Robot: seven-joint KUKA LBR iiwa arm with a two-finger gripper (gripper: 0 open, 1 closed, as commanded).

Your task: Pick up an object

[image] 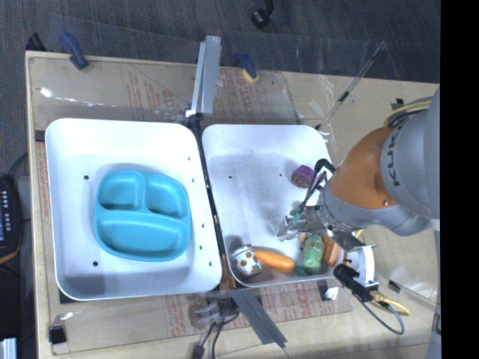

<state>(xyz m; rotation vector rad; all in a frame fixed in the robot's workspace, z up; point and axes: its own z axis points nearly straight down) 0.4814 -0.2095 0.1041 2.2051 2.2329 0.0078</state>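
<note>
The right bin [247, 170] holds several small items. A purple piece [303, 175] lies near its right wall. An orange carrot [274, 260] rests along the front wall, with a white and orange ball-like item [245, 259] to its left. A green bottle [313, 251] and a small orange item [331, 251] sit in the front right corner. My gripper [294, 224] hangs low over the right bin, just above and left of the green bottle, below the purple piece. Nothing can be seen held in it.
The left bin [67, 200] carries a blue divided tray [142, 214] in its middle. A metal bar [205, 77] stands behind the seam between the bins. Blue clamps [75, 51] grip the bench's far edge. The arm's orange band [367, 174] overhangs the right bin's right wall.
</note>
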